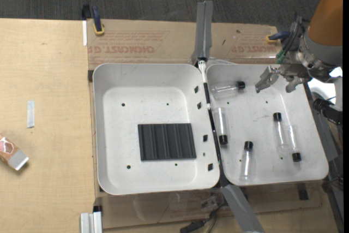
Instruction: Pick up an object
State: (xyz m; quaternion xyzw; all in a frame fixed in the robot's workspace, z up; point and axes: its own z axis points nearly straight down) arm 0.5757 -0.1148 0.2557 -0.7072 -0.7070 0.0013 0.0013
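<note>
Clear plastic tubes with black caps are what you have to choose from, and all four lie in the right bin (322,169). One tube (227,87) sits at about 10 o'clock in that bin, near the top wall, cap pointing right. A second (220,125) lies along the left wall at 9 o'clock, cap toward you. A third (246,160) rests at 6 o'clock, cap up, and the fourth (286,136) at about 4 o'clock, with dark caps at both ends.

Your arm's claw (278,79) hangs over the bin's upper right part, around 1 o'clock. Its two fingers stand apart, one toward the left and one toward the right, with white bin floor showing between them. Nothing is caught in them.

You look to be at the approach step: positioned above the bin, no tube gripped. The nearest candidate seems to be the tube at 10 o'clock, just left of the claw. To take it, you would need to shift left, turn the fingers across the tube's narrow width, and descend until they straddle it. Round, smooth plastic is likely to roll or slip, so close on the body rather than the cap.

The left bin (109,117) holds a dark ribbed slab (166,141) at its centre, well apart from the claw.
</note>
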